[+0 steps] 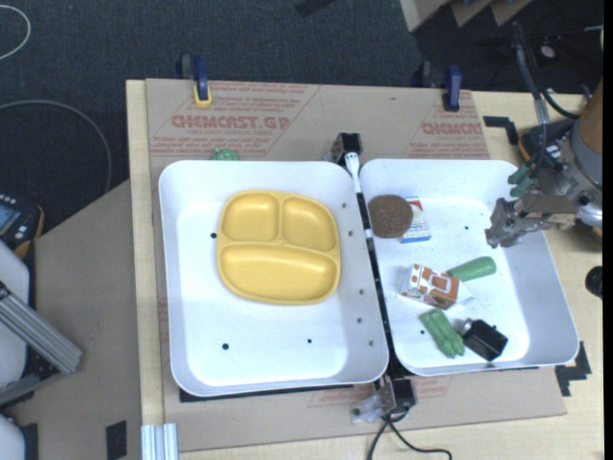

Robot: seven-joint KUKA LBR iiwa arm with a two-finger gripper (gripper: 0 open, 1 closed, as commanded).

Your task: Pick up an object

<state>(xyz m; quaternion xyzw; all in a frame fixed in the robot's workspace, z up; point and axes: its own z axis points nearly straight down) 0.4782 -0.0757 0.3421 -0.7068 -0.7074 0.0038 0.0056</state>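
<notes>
— While you look down at the bench, where do you see the gripper [502, 226]?

— You see it over the right bin [551, 348], near that bin's right wall, hanging from the grey arm [575, 175] that comes in from the right. Its fingers point down and to the left, and nothing sits between them. The view is too blurred there for you to tell whether they are apart or together.

— And what can you pick from?

— Everything loose lies in the right bin. You have a round brown disc [390, 215] near the top left corner, resting partly on a small white card with red and blue print [416, 222]. Below them lies an orange and white packet [431, 286], tilted. Just beside it, up and to the right, lies a green pod-shaped piece [471, 269], closest of all to the gripper yet apart from it. Lower down you see a second green piece [441, 333], and just right of it a small black block [485, 339] with what may be a grey metal bit at its top end.

— And the left bin [192, 353]?

— You find a yellow divided plate [279, 246] in it, lying flat with three sections.
</notes>
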